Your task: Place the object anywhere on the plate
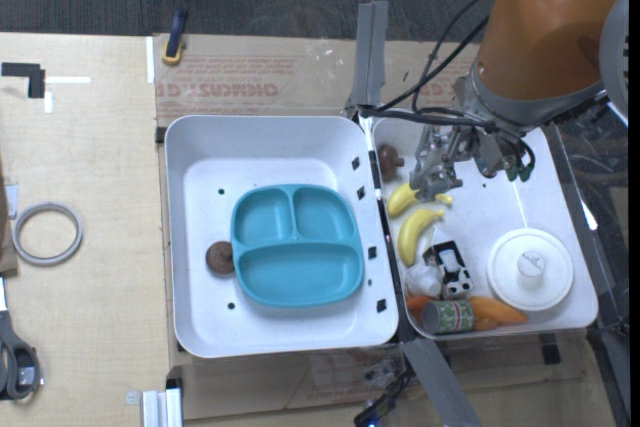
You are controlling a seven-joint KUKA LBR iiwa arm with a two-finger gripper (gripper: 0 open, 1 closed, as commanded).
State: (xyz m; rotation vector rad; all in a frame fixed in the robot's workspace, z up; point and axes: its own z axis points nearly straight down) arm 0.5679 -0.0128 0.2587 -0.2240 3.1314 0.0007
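The blue three-compartment plate (pixel 297 245) lies in the left white bin (pixel 190 165) with nothing on it. My gripper (pixel 437 178) hangs low in the right bin (pixel 560 215), under the orange wrist band. It is directly over the top end of two yellow bananas (pixel 414 220) that lie near the divider. Its tip looks close to or touching the upper banana, and I see nothing lifted between its tips.
A brown round piece (pixel 219 258) rests against the plate's left side. The right bin also holds a white round lid (pixel 530 267), a carrot (pixel 492 312), a green can (pixel 447 317), a black-and-white toy (pixel 450 270) and a small brown item (pixel 388 158). Cables (pixel 430 95) trail above.
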